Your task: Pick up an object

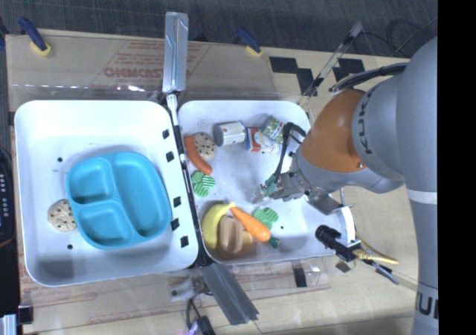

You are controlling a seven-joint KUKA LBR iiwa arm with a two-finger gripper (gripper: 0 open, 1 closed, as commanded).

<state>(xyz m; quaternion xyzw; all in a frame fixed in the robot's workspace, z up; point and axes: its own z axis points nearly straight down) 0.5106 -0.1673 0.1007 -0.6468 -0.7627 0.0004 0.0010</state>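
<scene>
My pincer [271,190] hangs low in the right bin [294,240], grip state can't tell, carrot [251,225] at 7 o'clock probably the target.

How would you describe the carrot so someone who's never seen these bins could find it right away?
Look in the right bin, the one without the blue tray. Along its near edge lies a cluster of toy food, with the carrot resting on top beside a yellow banana. It is the only bright orange, tapered piece with a green tip.
</scene>
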